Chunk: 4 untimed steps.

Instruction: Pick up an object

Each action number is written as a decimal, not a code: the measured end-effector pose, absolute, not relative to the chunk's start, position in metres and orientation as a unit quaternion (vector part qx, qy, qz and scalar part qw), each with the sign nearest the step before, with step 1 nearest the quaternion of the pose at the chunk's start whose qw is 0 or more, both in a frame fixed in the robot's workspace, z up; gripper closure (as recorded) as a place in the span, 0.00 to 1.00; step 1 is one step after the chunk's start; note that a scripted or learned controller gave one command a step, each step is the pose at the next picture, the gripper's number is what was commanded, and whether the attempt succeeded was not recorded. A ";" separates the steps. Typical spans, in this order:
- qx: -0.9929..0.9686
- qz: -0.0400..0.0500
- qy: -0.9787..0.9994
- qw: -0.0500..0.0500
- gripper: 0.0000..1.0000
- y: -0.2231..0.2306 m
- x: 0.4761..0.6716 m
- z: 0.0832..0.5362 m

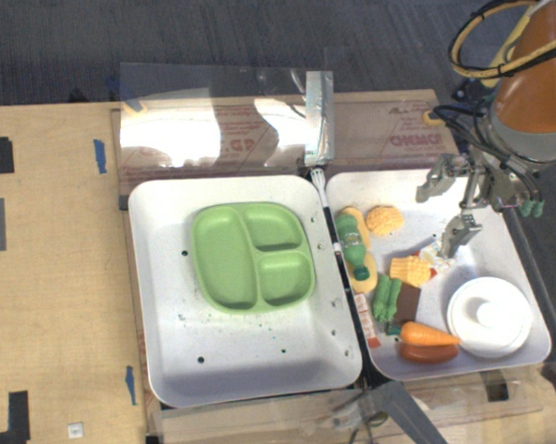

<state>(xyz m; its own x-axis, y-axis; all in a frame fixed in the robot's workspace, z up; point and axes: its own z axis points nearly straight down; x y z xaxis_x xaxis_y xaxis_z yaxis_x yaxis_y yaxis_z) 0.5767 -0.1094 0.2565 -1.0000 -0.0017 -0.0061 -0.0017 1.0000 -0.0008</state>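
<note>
The gripper (462, 226) hangs low over the right bin (524, 248), near its back right part, and whether its fingers are spread or pressed together cannot be told; nothing shows between them. Just below and left of it lies a yellow corn cob (410, 270), with a small red and white piece touching its right end. Farther left, a round orange-yellow fruit (384, 220) sits near the bin's back, and a yellow banana (355, 249) runs along the left wall with a green bottle (351, 234) lying on it. Toward the front are a green vegetable (387, 301), a brown block (410, 304) beside it, and an orange carrot (428, 334) resting over a reddish-brown sausage-like piece. A stack of white bowls (490, 316) stands in the front right corner, apart from the gripper. The left bin (173, 345) holds a green divided tray (254, 255) with three compartments. Both bins sit on a light wooden bench (48, 305) marked with black and blue tape; dark carpet (247, 21) lies beyond.
</note>
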 end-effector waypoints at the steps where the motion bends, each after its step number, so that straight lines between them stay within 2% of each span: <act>1: 0.051 0.000 0.999 0.008 0.00 -0.133 0.558 0.095; 2: 0.050 -0.001 0.999 0.011 1.00 -0.132 0.560 0.106; 3: 0.254 0.001 0.967 0.007 1.00 -0.110 0.622 0.095; 4: 0.394 0.002 0.919 0.005 1.00 -0.066 0.637 0.188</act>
